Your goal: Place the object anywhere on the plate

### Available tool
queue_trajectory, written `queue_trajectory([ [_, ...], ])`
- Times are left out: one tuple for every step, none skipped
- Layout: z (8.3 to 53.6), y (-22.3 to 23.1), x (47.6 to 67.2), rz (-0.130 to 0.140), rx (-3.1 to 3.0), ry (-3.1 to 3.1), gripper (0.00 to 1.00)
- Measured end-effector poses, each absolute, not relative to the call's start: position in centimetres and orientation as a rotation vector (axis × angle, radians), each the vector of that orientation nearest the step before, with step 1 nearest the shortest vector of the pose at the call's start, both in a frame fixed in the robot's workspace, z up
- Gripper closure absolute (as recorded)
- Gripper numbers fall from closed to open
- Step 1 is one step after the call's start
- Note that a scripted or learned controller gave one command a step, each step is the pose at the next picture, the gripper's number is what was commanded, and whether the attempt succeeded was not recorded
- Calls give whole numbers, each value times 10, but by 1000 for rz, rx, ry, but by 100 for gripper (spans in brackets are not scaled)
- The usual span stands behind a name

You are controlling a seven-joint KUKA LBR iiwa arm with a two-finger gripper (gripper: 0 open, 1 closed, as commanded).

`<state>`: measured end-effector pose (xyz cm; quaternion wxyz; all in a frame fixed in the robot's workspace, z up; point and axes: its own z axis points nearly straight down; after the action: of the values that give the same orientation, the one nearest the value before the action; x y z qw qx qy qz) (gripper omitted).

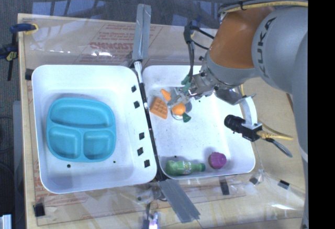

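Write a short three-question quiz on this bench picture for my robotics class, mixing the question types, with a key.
1. True or false: the blue plate lies in the left bin as the camera sees it.
2. Which thing lies nearest the purple toy? A) green bottle B) orange wedge C) blue plate
3. Fill in: the gripper is over the ______ bin, close to a small orange ball.

Key: 1 true; 2 A; 3 right
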<state>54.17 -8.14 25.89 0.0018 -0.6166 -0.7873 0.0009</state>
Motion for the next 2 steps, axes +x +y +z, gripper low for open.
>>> queue_trajectory([
  [197, -1, 602, 4, -1813, -2562, 100],
  [190, 80, 562, 5, -1878, -2513, 100],
])
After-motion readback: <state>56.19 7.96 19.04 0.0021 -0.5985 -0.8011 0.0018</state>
